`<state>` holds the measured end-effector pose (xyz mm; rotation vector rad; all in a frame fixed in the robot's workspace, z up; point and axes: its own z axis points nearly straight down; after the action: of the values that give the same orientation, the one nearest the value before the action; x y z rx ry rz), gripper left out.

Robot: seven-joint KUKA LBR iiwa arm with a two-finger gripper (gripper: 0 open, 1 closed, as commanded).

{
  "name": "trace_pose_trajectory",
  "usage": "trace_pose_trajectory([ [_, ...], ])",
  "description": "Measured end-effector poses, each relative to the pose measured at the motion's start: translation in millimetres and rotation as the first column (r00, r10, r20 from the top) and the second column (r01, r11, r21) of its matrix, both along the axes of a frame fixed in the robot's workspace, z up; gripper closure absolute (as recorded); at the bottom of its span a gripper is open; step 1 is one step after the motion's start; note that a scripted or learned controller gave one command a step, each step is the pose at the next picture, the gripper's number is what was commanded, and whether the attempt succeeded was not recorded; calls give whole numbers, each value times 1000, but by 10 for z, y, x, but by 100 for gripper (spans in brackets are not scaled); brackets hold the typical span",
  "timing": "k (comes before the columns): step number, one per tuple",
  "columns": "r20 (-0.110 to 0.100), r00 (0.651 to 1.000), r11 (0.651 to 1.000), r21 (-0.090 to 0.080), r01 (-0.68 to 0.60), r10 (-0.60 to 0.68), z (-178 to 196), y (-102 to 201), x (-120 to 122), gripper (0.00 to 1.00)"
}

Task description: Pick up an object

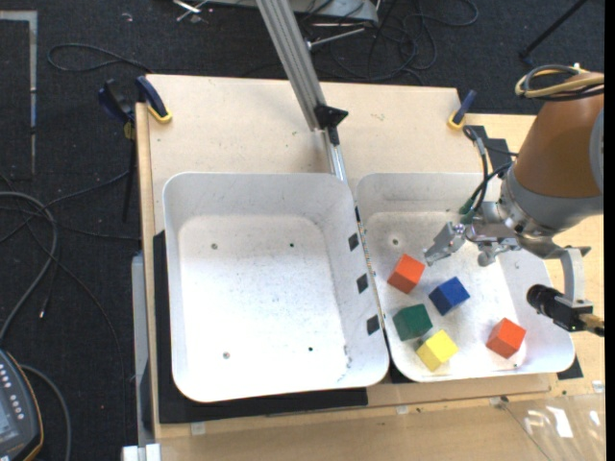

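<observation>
The yellow cube (pixel 435 350) sits closest, in the right bin (pixel 404 192) among green, blue and orange ones. Small, rigid blocks (light, I'd guess); pinch flat opposite faces. The gripper (pixel 461 243) hovers above, jaws parted, holding nothing.

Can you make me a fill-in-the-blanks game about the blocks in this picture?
1. All five blocks lie in the ____ bin.
2. The block touching the green block is ____.
3. The blue block sits between two ____ blocks.
4. The gripper hangs nearest the ____ block beside the blue one.

Missing words: right; yellow; orange; orange
</observation>
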<state>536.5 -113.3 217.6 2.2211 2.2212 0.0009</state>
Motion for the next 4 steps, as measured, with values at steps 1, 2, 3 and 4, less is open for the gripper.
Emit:
trace_pose_trajectory([
  [1,3,1000,1000,-3,4,-4,8,-489,170,0],
  [2,5,1000,1000,-2,-5,5,96,-443,623,0],
  [3,-1,1000,1000,0,-6,6,104,-48,581,0],
  [4,-10,1000,1000,2,0,0,-1065,143,373,0],
])
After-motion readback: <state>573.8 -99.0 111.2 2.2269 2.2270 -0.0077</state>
